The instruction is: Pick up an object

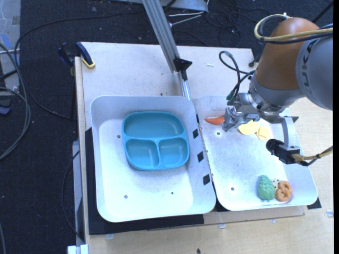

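The gripper (pixel 231 121) hangs low in the right white bin (pixel 238 165), jaw state impossible to tell, beside a small orange carrot-shaped piece (pixel 214 120) and a yellow soft lump (pixel 253 129).

Both bins, left (pixel 106 194) and right (pixel 238 187), look like matt white plastic, faintly speckled. Divided blue tray (pixel 156 140): smooth plastic, soft sheen. Bench top (pixel 127 67): pale, matt, scuffed. Pole (pixel 159 23) at 12 o'clock: brushed metal. Arm's orange band (pixel 283 52): glossy. Floor (pixel 37 115): dark, rough carpet.
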Available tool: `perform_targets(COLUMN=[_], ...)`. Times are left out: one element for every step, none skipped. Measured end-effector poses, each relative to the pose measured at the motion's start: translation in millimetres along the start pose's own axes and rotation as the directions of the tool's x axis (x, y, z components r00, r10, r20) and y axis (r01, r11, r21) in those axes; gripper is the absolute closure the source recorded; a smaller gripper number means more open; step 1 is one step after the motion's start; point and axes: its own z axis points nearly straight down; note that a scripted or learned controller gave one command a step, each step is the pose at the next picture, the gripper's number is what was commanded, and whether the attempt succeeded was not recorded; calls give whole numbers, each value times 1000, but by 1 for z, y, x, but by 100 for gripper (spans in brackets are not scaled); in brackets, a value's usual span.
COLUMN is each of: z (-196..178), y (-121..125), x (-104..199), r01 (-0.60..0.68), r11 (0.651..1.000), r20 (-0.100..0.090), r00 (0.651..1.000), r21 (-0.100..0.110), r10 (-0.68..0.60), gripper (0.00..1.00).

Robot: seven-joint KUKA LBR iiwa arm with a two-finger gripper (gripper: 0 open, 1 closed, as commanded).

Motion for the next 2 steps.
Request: perform_targets(z=[0, -8], y=[17, 19], x=[56, 108], r01=[0, 0], r11=[1000, 1000], r20=[0, 0], r00=[1000, 1000], r21=[0, 0], r10=[0, 0], gripper=[100, 100])
